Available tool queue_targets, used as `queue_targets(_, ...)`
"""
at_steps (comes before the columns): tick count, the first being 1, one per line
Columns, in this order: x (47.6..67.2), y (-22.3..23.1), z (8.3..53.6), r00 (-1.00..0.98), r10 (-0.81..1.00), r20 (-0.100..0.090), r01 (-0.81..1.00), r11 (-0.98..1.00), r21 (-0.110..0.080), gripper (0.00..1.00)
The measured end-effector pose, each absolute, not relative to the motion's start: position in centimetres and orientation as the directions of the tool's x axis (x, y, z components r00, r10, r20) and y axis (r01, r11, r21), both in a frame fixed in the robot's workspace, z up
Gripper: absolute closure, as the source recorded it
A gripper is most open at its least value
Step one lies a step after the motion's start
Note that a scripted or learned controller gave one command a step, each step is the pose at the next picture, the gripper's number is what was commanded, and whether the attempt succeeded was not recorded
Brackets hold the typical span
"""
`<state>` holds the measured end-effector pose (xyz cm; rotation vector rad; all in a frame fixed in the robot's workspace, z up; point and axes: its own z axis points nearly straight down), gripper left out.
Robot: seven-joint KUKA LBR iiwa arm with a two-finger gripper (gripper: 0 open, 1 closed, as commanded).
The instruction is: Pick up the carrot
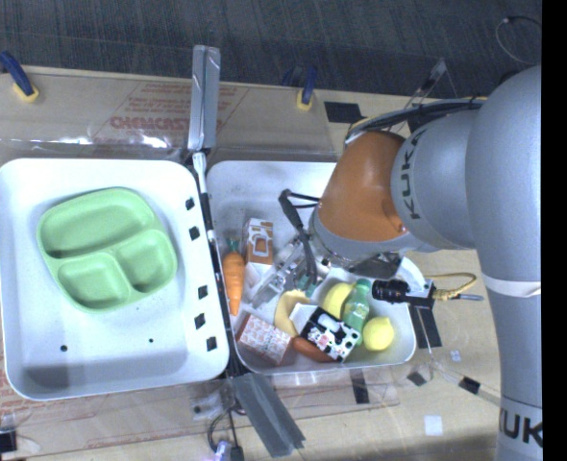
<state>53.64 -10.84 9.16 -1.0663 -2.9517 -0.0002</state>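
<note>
The carrot [234, 280] is orange and lies upright along the left wall of the right bin [264, 176], its tip pointing toward the front. My gripper [288, 269] hangs low inside that bin, just right of the carrot, below the orange wrist band. Its metal fingers sit among packets and are apart from the carrot. I cannot make out how the fingers stand.
The left bin [14, 286] holds a green divided tray [109, 246]. Right bin clutter: a small snack box [258, 239], a pink packet [263, 339], a banana [291, 309], a lemon [379, 333], a green bottle [357, 305], a black-and-white carton [328, 335]. The arm covers the bin's right side.
</note>
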Motion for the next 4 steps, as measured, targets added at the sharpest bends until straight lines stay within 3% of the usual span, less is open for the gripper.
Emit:
queue_targets(1,62.6,-12.3,9.3,-0.637,0.771,-0.001,0.771,0.637,0.0,0.0)
queue_targets(2,56.5,-10.4,9.6,-0.569,0.822,-0.012,0.822,0.569,0.002,0.0)
queue_targets(3,62.4,-10.9,9.2,-0.512,0.859,0.0,0.859,0.512,0.0,0.0)
queue_targets(4,55.6,-9.9,9.2,-0.531,0.847,0.001,0.847,0.531,-0.002,0.0)
